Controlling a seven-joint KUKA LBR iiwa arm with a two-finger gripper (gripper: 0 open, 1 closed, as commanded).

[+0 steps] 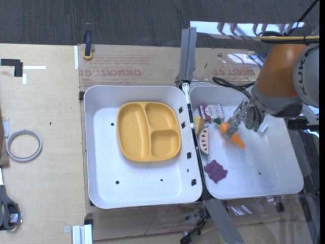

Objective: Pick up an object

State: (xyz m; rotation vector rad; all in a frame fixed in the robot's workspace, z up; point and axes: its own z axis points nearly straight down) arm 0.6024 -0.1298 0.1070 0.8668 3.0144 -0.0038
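Wooden bench, two white bins (96,151) side by side. Camera view: gripper (232,131) low in right bin, at 9 o'clock from orange wrist band. Carrot (232,135) directly at fingertips, touching; clamped or not, cannot tell. Advise settling lower and centring on carrot before lifting. Fingertips merge with carrot; watermelon slice (204,140) at 9 o'clock of it, purple grapes (216,171) at 7.

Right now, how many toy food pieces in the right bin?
5. Carrot at the gripper, watermelon slice by the left wall, purple grapes nearer front, pink packet at back, yellow piece beside it. The arm may hide more.
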